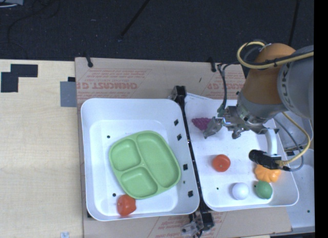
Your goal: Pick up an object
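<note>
While my gripper (223,127) hangs in the right bin (292,193), its fingers look spread with nothing between, I think, the purple thing (201,123) just beside it and the tomato (221,162) below.

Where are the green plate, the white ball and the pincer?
green plate (145,164), camera view, on its middle ridge.
white ball (240,191), camera view, on its top.
pincer (223,128), camera view, midway between its fingertips.
</note>
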Tool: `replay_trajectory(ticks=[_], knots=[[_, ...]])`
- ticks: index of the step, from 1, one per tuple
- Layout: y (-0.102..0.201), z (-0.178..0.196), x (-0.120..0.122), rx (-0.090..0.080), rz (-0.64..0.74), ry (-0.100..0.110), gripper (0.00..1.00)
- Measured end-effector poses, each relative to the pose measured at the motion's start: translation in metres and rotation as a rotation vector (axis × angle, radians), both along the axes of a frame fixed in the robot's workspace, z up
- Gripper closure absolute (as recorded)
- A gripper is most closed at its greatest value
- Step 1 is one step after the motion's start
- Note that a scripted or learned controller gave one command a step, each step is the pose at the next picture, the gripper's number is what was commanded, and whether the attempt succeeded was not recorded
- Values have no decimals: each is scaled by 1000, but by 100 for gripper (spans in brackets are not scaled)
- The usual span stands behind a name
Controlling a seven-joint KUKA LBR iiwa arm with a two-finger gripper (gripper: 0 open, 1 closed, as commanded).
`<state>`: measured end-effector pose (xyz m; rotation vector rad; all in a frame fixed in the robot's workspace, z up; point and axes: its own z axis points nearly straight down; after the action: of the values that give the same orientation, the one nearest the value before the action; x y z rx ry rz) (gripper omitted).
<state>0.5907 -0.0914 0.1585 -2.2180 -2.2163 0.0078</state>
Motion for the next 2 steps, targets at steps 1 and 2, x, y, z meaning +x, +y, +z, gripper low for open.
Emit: replay_trajectory(ticks=[1,2], knots=[[-5,-52,-9,1,1,-1,0],[-7,-40,-9,0,-4,-2,100]])
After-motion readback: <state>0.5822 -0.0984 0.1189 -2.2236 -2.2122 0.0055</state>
